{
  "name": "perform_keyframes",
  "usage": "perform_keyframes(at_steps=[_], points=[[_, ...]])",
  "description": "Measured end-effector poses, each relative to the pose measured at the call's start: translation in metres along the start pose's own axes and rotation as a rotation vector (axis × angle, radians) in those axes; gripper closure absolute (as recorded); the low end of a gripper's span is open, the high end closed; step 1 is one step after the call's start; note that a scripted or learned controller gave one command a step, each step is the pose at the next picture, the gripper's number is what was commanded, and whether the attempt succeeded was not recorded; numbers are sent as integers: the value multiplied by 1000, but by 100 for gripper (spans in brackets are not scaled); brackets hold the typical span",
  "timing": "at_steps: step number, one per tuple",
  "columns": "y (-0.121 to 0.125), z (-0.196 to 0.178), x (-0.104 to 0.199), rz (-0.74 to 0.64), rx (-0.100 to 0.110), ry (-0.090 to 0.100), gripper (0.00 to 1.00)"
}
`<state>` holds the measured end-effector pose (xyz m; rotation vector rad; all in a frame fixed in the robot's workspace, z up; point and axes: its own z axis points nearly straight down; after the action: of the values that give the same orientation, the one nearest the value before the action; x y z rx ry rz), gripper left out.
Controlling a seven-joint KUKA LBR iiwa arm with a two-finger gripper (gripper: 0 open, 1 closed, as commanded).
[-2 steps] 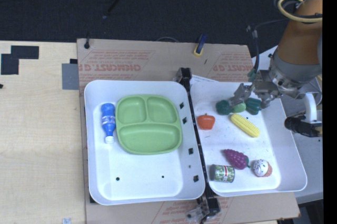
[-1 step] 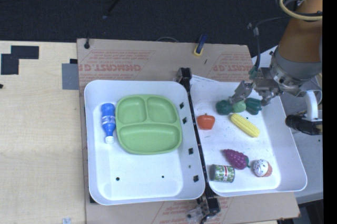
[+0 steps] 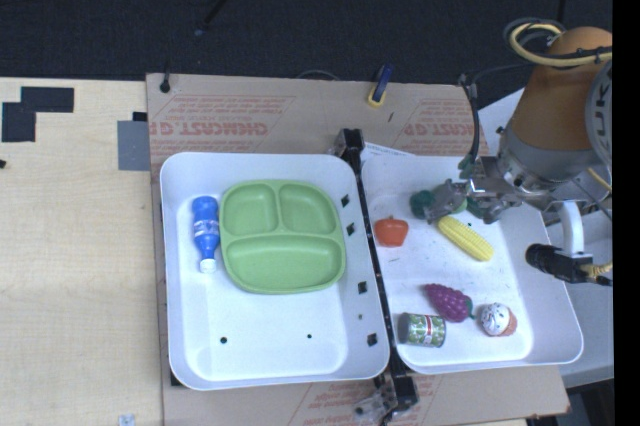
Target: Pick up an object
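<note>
The right bin [image 3: 545,339] holds several toys. An orange-red pepper [image 3: 391,232] lies near the divider, and a yellow corn cob [image 3: 466,238] is tilted in the middle. Toward the front are a purple bunch of grapes [image 3: 448,301], a small green-labelled can [image 3: 424,329] on its side, and a white and red ball [image 3: 495,319]. My gripper [image 3: 443,203] is low over the back of this bin, just above and left of the corn and right of the pepper. A dark green shape sits at its tip; I cannot tell whether it is a toy.
The left bin [image 3: 260,354] holds a green divided plate [image 3: 281,236] and a blue bottle [image 3: 205,230] lying beside it. A black divider [image 3: 365,254] separates the bins. The arm's orange band [image 3: 560,99] rises at the right. Cardboard [image 3: 270,119] lies behind the bins.
</note>
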<state>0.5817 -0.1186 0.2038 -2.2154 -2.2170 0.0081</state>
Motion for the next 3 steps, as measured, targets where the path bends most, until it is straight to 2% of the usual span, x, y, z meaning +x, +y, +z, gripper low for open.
perform_keyframes(at_steps=[2, 3], points=[[-12, 94, 11, 5, -1, 1, 0], [-13, 118, 13, 3, -3, 0, 0]])
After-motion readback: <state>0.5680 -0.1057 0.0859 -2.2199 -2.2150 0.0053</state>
